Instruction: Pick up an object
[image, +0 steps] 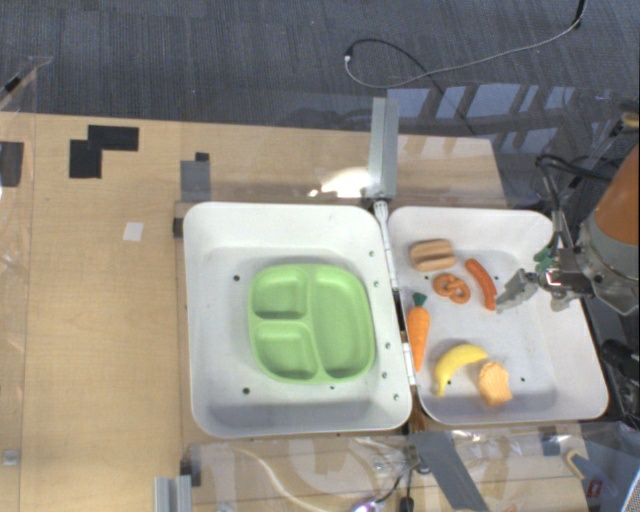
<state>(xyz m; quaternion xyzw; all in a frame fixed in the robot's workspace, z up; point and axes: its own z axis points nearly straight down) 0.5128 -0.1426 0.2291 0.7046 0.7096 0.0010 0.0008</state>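
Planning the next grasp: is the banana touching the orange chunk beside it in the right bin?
Touching. The camera view shows the banana with its right end against the orange chunk, with no white bin floor between them.

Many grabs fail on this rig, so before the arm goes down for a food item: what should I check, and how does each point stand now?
1. Food lies in the right bin: ok. Hot dog bun, pretzel, sausage, carrot, banana, orange chunk.
2. Tool carries nothing: ok, nothing seen in it.
3. Tool over the right bin: ok, beside the sausage.
4. Tool opening: cannot tell.
5. Room around targets: not ok for the banana, touching the orange chunk.
6. Green plate in the left bin, out of the way: ok.
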